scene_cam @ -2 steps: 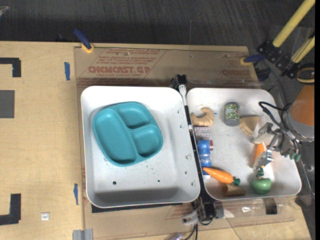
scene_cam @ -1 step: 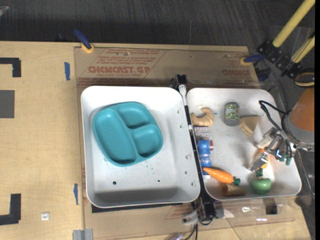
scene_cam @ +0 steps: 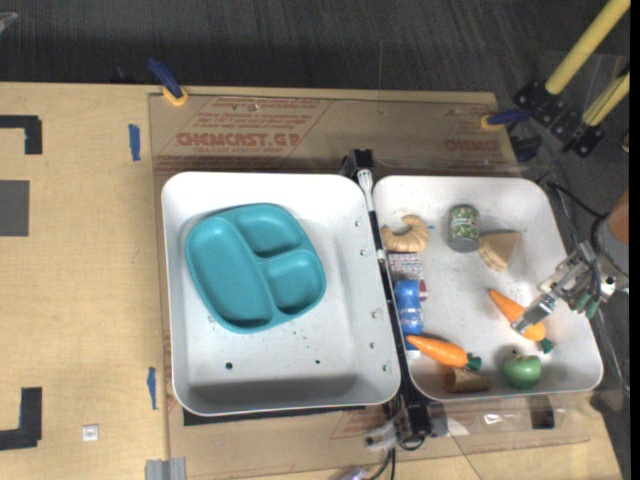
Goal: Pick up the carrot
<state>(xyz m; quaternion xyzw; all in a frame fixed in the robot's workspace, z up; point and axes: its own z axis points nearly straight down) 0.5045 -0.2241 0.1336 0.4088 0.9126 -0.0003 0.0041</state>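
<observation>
Left bin (scene_cam: 200,368) holds a teal divided plate (scene_cam: 256,265). Right bin (scene_cam: 530,193) holds the carrot (scene_cam: 438,349) near its front edge, left of a green apple (scene_cam: 521,370). Gripper (scene_cam: 545,308) low at the right side, touching a second orange carrot piece (scene_cam: 507,306); grip state cannot be made out.

Dark carpet floor (scene_cam: 300,18) beyond tan bench (scene_cam: 70,268)

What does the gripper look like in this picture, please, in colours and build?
The gripper at the right bin's right edge is a small metallic grey assembly of silvery parts, with green bits on its outer side. It looks angular and mechanical rather than smooth. Finer detail and any markings are too small to tell.
</observation>
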